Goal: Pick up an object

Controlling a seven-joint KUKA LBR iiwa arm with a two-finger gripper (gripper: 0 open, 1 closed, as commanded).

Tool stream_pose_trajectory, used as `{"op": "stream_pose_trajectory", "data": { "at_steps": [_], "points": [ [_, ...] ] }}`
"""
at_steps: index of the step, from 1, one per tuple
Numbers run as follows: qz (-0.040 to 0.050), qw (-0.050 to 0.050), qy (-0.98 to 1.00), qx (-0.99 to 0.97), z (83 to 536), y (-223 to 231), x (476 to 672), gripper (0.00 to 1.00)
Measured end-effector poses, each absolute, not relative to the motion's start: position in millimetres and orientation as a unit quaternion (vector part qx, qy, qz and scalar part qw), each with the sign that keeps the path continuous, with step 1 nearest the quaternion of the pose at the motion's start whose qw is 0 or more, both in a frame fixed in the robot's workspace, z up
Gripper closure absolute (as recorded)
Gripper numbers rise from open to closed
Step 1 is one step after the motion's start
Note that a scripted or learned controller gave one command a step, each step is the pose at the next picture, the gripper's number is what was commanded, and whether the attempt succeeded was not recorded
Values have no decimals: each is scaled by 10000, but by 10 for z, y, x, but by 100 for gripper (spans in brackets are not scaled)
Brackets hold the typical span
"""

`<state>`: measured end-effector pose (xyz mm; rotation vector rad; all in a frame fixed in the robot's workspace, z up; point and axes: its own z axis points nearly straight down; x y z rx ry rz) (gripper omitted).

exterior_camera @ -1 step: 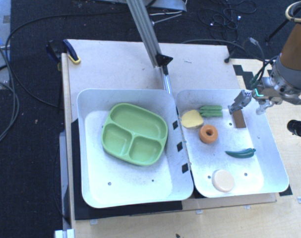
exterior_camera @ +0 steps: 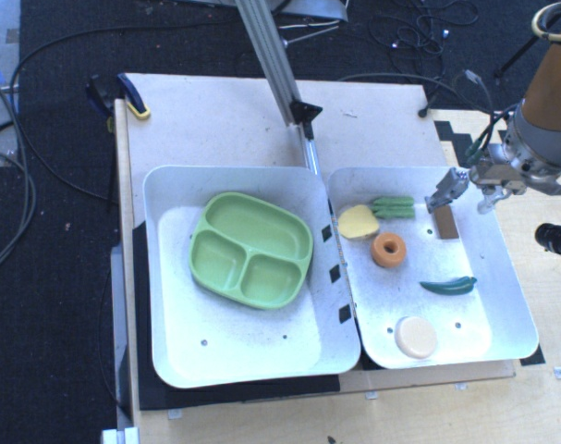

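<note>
While gripper (exterior_camera: 444, 213), seemingly clamped on brown block (exterior_camera: 445, 223) above right bin (exterior_camera: 502, 276), holds it: lift straight, slowly, clear of green bean (exterior_camera: 393, 207).

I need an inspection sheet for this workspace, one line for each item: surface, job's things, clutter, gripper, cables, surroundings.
Surface: bench bearing two white bins, left bin and right bin.
Job's things: in the right bin, green pod, yellow piece, orange ring, brown block, dark green pepper, cream disc.
Clutter: green divided plate in the left bin.
Gripper: gripper above the right bin's far edge, near the brown block; holds nothing visible.
Cables: black cables on the floor, left and behind.
Surroundings: slanted metal pole, dark floor.
</note>
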<state>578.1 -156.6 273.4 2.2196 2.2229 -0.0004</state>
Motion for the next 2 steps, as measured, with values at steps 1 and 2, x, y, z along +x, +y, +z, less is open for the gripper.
{"op": "stream_pose_trajectory", "data": {
  "at_steps": [1, 2],
  "points": [
    [-15, -13, 7067, 7075, 2208, -1663, 5808, 0],
    [-10, -9, 7069, 7073, 1777, -1691, 5802, 0]
  ]
}}
